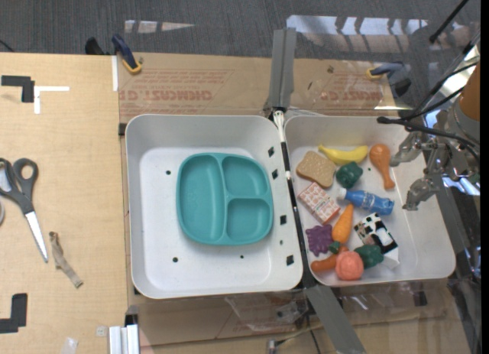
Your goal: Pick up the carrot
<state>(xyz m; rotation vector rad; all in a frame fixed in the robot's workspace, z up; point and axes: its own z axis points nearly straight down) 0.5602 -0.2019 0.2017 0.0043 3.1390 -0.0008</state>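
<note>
I saw carrot (343, 223) in right bin (428, 257), just below blue bottle (369, 202), purple toy touching its lower-left side. Long axis ran steep, thick end up-right beside bottle, thin tip down-left. Pincer (419, 170) stood right of bottle, over right part of same bin, fingers spread, nothing between them. From pincer, carrot lay left and lower, bottle partly between. I judged approach must cross bottle.

I see a teal divided plate (225, 199) in the left bin (145, 215). In the right bin (428, 261) there's a banana (343, 152), bread slice (315, 167), drumstick (382, 164), blue bottle (370, 202), purple grapes (320, 238) and a tomato (350, 265). Scissors (25, 199) lie on the worktop (61, 138), far left.
</note>
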